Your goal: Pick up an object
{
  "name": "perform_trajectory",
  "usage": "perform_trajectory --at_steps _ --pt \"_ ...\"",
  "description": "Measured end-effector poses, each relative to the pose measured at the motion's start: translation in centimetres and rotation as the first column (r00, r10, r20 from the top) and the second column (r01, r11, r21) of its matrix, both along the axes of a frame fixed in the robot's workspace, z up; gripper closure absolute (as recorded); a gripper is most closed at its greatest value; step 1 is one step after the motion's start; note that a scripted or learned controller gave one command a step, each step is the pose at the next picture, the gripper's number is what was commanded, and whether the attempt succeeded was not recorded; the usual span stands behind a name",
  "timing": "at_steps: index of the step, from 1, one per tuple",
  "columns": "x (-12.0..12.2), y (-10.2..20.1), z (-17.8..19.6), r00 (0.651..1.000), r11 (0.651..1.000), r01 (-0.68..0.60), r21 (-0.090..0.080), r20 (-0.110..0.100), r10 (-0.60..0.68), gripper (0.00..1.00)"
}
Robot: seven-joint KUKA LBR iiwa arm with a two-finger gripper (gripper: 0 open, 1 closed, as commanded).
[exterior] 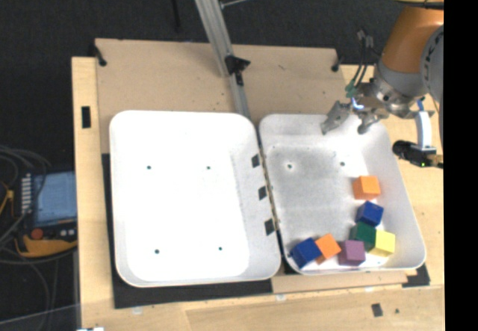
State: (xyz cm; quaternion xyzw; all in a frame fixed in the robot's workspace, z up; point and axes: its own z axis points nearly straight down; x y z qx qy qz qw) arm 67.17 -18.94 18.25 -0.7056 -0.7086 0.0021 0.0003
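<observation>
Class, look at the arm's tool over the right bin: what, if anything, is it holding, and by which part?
Nothing is held. The tool hangs open above the right bin's far end, apart from the coloured blocks at its near end.

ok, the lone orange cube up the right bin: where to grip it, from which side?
Judging by its pose, take the orange cube from straight above, jaws across its two free side faces. It sits apart from the blue cube below it, with bare floor to its left in the right bin, though the bin wall is near its right.
</observation>
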Motion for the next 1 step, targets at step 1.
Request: perform_trajectory --at_steps 1 --pt "-0.62 -0.73 -5.9 1.0 1.0 0.004 -0.001 0.0 -0.004 0.0"
